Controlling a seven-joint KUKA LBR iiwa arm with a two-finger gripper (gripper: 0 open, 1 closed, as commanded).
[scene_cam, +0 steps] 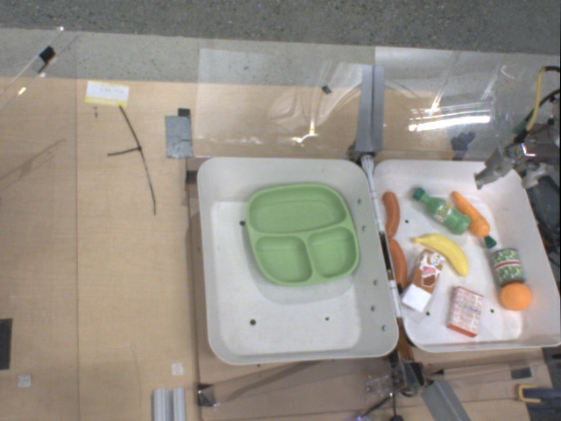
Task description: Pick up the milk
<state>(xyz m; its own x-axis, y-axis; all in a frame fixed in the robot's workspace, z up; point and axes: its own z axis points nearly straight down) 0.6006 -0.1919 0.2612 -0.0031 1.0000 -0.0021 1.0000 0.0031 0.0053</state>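
The milk carton [424, 278] lies tilted in the right bin [526, 338], its white cap end toward the bin's near-left corner and its printed body pointing up toward the banana [445, 251]. The banana lies just beside the carton's upper end, up and to the right of it. To the carton's left two sausages [394, 235] lie end to end along the bin's left wall. A small red-and-white box [465, 310] lies to the carton's right, near the front wall. Farther right of the carton are a green bottle with a red label [506, 266] and, touching its lower end, an orange [516, 297]. Above the carton, beyond the banana, lie a second green bottle [442, 211] and a carrot [471, 213]. The gripper [491, 172] hangs over the bin's far-right corner, well apart from the carton; whether it is wide or narrow I cannot tell. To the carton's left, the left bin [219, 340] holds a green divided plate [302, 233].
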